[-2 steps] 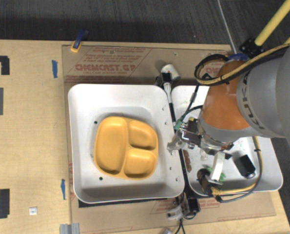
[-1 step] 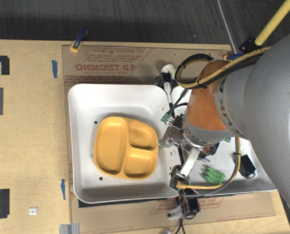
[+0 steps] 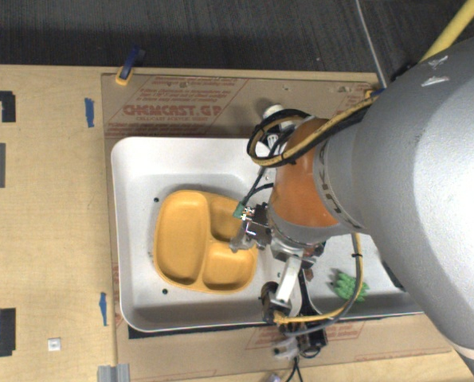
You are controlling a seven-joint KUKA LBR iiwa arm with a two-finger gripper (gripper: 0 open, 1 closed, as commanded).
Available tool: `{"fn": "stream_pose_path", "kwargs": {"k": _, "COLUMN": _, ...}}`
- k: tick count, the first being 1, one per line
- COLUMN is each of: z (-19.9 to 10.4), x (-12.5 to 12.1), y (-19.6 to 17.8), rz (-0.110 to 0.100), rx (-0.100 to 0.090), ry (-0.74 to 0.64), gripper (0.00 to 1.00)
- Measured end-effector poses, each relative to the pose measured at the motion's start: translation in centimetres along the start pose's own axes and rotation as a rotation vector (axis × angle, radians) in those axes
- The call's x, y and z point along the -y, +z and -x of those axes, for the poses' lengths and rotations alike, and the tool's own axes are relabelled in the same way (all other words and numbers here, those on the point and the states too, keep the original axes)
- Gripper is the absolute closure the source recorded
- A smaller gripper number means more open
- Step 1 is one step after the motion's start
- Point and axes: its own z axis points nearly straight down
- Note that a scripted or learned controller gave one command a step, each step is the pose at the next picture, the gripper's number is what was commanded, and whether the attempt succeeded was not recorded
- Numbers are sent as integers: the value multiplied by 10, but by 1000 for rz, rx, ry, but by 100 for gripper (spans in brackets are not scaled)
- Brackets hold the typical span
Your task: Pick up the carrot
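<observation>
**Arm low over the bin, carrot not yet taken**

Bench under brown cardboard. Nearest, by the white bin's (image 3: pixel 133 213) front rim, the gripper (image 3: pixel 283 291) hangs low; whether it is open or closed, cannot tell. Just to its side lies the carrot (image 3: pixel 349 285), seen as a green leafy tuft. Farther in sits a yellow divided dish (image 3: pixel 190 237). Judged step: approach. Next: centre over the tuft, then close.

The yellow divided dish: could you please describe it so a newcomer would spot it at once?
Start at the shallow white bin on the cardboard-covered bench. Inside it, left of the grey arm's orange band, lies a yellow three-compartment plastic dish. It is the bin's biggest item, unlike the small green leafy piece further right.
</observation>
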Motion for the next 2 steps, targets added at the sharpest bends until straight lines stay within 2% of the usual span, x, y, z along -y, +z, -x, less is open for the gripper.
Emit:
{"fn": "stream_pose_path", "kwargs": {"k": 1, "z": 1, "x": 1, "y": 1, "rz": -10, "rx": 4, "ry": -78, "gripper": 0}}
{"fn": "stream_pose_path", "kwargs": {"k": 2, "z": 14, "x": -1, "y": -7, "rz": -14, "rx": 26, "ry": -62, "gripper": 100}}
